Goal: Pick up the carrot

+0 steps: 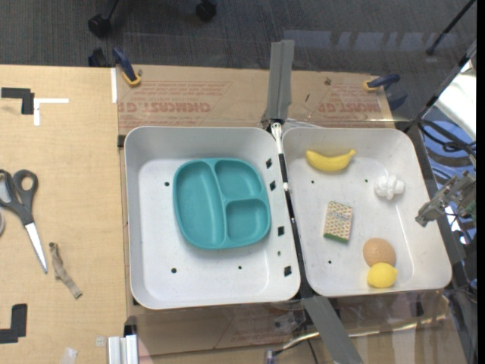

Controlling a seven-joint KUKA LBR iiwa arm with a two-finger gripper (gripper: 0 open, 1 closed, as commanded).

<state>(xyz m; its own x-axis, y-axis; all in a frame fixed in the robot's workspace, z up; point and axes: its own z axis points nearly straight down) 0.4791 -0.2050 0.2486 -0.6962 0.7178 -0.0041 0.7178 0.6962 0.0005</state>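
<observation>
The right bin (413, 158) holds a yellow banana (330, 160) at its back, a white lumpy item (389, 187) to the right, and a small patterned box (338, 221) in the middle. A brown egg-shaped item (378, 251) and a yellow lemon (381, 276) lie at the front right. My gripper (430, 212) hangs at the right bin's right rim, partly lost against the clutter beyond the bench, above the rim and apart from every item.
The left bin (144, 226) holds a teal divided plate (222, 202). Scissors (24, 207) lie on the cardboard at far left. A grey bar (280, 82) runs back from between the bins.
</observation>
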